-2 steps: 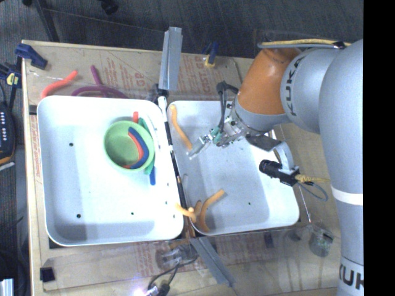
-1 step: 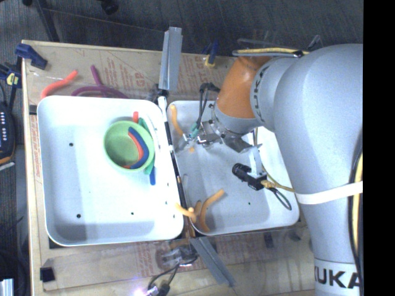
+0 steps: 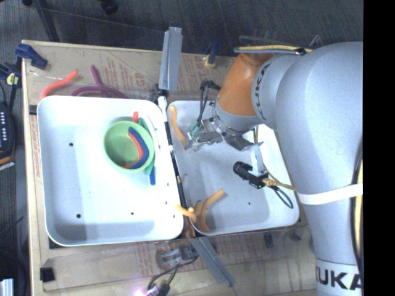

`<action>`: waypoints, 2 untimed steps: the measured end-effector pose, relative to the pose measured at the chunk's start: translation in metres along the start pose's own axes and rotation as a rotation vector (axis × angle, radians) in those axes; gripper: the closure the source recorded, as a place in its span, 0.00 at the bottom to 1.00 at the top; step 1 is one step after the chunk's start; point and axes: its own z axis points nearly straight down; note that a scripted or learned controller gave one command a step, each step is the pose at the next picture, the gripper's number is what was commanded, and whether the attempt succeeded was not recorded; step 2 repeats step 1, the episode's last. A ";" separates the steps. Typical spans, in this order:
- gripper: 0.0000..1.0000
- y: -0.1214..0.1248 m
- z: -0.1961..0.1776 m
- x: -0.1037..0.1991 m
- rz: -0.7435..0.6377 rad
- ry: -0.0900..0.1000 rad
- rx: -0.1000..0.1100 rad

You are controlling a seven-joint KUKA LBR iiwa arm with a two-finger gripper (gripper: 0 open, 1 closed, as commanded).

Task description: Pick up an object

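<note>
Gripper [image 3: 199, 135] hangs low in the right shallow white plastic bin [image 3: 216, 193], near a curved orange strip [image 3: 175, 129]. We cannot tell whether it is clenched or released.

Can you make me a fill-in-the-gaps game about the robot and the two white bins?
1. The bowl is coloured ___.
2. The bowl's bin is on the picture's ___ side.
3. The gripper is above the other bin, on the picture's ___ side.
4. The band above the arm's wrist is ___.
Missing words: green, left, right, orange.
</note>
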 end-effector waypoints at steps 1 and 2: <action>1.00 0.047 -0.089 0.075 0.473 0.008 0.002; 1.00 0.047 -0.089 0.075 0.473 0.008 0.002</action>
